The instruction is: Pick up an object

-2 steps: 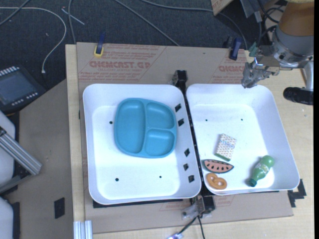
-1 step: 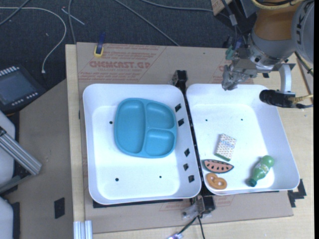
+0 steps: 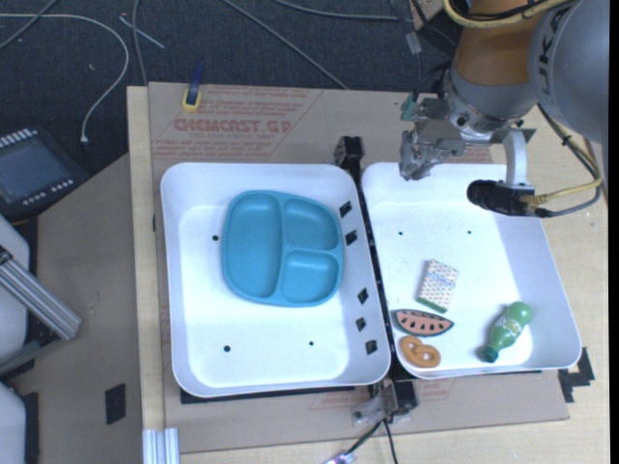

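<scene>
Counter (image 3: 145, 259), tan, carrying two shallow white bins side by side. Left bin (image 3: 193, 346): one blue divided plate (image 3: 282, 247), three compartments, lying flat toward the bin's upper middle. Right bin (image 3: 551, 288): four small items gathered in its near half. A small patterned packet (image 3: 439, 283), slightly tilted, sits near the bin's middle; just below it a watermelon slice (image 3: 423, 322) lies flat; touching or nearly touching that, at the bin's near left corner, a round orange pastry (image 3: 422, 354); to the right of these, near the bin's right wall, a green bottle (image 3: 507, 330) lies on its side at a slant. Arm: grey with orange band, entering from upper right. The claw (image 3: 418, 165) hangs at the far left corner of the right bin, by the back rim, well apart from all four items, which lie toward the opposite, near end of the same bin. Nothing is seen between its fingers; how far open they stand cannot be told from this angle. Loose white cables (image 3: 97, 27) lie on the dark floor behind the counter.
</scene>
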### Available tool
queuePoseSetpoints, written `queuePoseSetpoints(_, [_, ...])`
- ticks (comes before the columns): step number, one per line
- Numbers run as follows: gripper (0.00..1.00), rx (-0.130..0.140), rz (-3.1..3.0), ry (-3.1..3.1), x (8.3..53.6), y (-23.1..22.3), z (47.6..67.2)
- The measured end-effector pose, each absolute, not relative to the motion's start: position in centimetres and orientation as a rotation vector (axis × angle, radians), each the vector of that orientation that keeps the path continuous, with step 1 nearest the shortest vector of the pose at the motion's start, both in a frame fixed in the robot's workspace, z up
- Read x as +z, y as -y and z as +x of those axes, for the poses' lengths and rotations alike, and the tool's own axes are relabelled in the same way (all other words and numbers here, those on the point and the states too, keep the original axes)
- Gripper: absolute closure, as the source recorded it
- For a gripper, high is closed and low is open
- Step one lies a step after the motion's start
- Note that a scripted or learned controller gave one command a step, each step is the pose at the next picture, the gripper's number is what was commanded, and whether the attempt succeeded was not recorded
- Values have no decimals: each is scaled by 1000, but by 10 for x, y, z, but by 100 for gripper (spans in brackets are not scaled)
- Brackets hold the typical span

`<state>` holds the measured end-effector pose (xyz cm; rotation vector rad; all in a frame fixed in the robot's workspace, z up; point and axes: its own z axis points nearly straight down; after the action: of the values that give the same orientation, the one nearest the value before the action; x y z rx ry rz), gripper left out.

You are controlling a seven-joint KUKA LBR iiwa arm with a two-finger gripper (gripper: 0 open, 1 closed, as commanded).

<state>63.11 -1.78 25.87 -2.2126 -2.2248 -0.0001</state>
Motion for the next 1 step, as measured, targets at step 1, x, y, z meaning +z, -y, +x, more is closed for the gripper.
queuePoseSetpoints(1, [100, 3, -2213, 2224, 238, -32, 633])
